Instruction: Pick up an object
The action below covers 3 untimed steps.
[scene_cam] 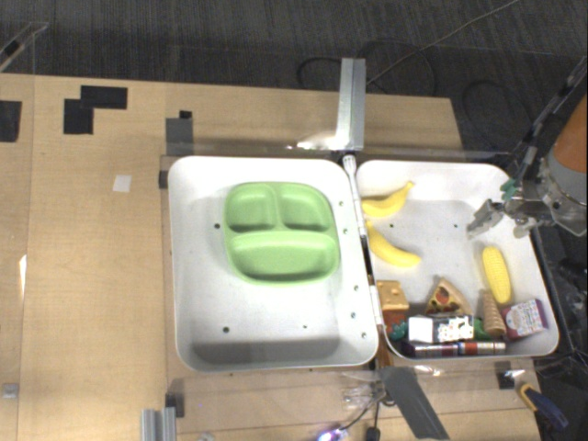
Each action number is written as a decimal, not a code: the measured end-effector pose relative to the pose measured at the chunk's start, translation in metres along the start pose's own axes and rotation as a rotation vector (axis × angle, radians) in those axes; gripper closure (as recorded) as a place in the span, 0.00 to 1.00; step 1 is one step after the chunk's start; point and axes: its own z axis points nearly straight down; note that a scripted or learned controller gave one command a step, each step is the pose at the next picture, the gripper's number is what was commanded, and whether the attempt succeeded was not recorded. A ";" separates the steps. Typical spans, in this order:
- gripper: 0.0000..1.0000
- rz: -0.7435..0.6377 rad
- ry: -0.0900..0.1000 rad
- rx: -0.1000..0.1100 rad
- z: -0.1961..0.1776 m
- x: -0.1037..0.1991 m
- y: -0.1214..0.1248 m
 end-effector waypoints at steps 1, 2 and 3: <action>0.00 0.018 0.000 -0.003 -0.002 0.024 0.016; 0.00 -0.119 0.000 0.000 0.059 0.006 -0.030; 0.00 -0.196 -0.002 -0.008 0.106 0.034 0.077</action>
